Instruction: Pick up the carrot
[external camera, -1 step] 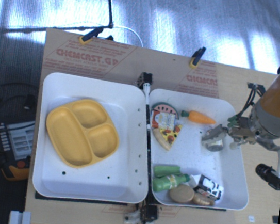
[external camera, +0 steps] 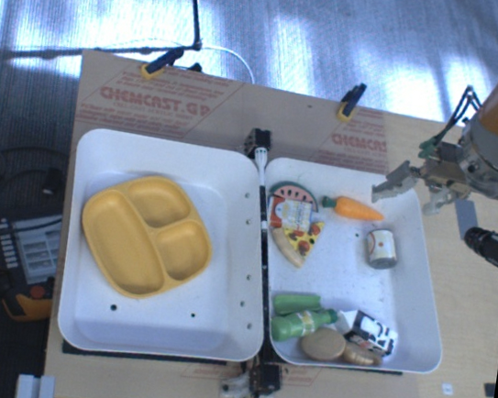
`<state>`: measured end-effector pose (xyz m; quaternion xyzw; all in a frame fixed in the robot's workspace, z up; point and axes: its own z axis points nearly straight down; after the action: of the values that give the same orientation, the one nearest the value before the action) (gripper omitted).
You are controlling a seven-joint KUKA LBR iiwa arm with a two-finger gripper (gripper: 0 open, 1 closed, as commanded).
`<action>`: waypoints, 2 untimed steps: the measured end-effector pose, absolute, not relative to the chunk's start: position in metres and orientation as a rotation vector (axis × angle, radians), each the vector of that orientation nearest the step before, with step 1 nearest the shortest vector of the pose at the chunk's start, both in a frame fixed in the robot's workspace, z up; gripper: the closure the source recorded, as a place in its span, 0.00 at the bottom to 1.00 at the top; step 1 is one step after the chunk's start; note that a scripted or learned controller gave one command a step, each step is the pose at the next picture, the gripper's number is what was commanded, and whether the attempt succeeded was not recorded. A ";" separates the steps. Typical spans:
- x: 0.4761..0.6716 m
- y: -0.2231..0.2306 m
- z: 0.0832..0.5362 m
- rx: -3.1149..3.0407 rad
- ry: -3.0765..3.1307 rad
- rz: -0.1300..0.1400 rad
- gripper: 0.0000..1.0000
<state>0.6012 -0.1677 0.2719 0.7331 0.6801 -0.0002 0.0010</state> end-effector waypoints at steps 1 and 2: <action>0.642 -0.181 0.183 2.639 1.705 -0.004 0.00; 0.647 -0.187 0.115 2.728 1.557 -0.003 0.00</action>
<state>0.6475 -0.1866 0.1151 0.8685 0.4956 -0.0008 0.0003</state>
